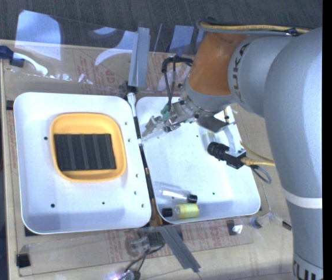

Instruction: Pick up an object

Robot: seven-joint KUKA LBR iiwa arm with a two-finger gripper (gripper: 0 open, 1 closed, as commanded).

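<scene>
A small yellow bottle with a black cap [180, 211] lies on its side near the front edge of the right bin [236, 200]. A clear plastic piece [171, 192] rests just behind it. My gripper [156, 125] hangs low over the bin's far left corner, close to the wall between the two bins, well away from the bottle. I see nothing held in it. In the left bin [31, 191] lies a yellow tray with a black ridged insert [86, 148].
The grey arm with its orange band [212, 63] covers the right bin's far right part. A black connector with a yellow cable [226, 154] hangs over the bin's right side. Clear sheets and a metal bar [137, 54] stand behind the bins.
</scene>
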